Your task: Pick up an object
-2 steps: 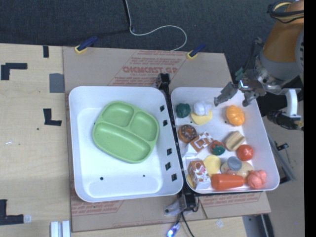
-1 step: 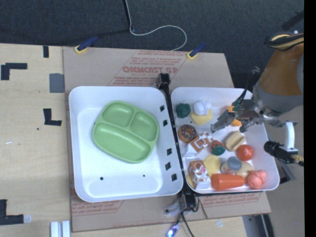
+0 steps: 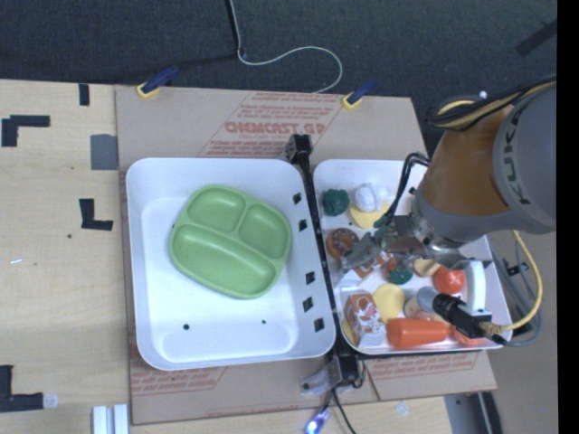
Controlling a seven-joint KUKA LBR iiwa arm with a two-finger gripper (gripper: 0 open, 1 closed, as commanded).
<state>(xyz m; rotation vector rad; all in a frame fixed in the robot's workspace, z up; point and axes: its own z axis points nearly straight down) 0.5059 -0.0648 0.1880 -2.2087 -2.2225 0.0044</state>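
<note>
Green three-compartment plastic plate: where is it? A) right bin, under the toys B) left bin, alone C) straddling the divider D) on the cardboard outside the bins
B: the green three-compartment plastic plate lies flat inside the left white bin, apart from the divider; the toy food fills the right white bin.

arm (image 3: pixel 488 170): hides right bin's (image 3: pixel 344 172) far corner | end effector (image 3: pixel 378 242): blurred, grip unclear | toys beneath: partly covered

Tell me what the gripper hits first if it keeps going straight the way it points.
The gripper points left and down into the right bin. It would probably meet the brown round toy first, just left of its tips. Depth is hard to judge from this slanted view.
</note>
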